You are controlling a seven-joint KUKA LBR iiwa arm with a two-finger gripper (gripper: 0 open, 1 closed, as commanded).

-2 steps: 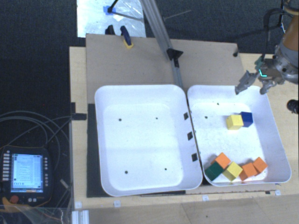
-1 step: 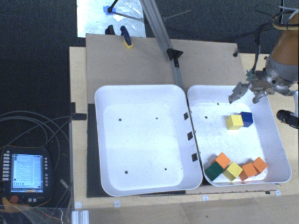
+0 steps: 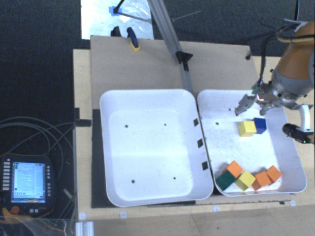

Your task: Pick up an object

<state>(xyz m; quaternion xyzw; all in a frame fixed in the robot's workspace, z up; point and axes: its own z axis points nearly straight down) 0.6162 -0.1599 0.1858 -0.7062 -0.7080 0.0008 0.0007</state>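
Yellow cube (image 3: 247, 128), small and plastic-looking, sits in the right white bin (image 3: 288, 146), at about 1 o'clock from the bin's middle. A dark blue cube (image 3: 260, 125) touches it at 3 o'clock; the pair is likely the nearest candidate for the pick.

Two-finger gripper (image 3: 252, 106) hangs just off the pair at 12 o'clock, fingers spread apart, nothing between them (a pre-grasp pose by my reading, not a hold).

- Spread fingers suit straddling one cube; the blue neighbour pressed against the yellow leaves little room for a finger on that side.
- Down at the bin's 6 o'clock edge: heap of orange cubes (image 3: 235, 168), a second yellow cube (image 3: 244, 180) and a dark green cube (image 3: 225, 180), packed together, harder to isolate.
- Grey arm with orange band (image 3: 298, 63) comes in from 3 o'clock.
- Left white bin (image 3: 110, 132) lies alongside.
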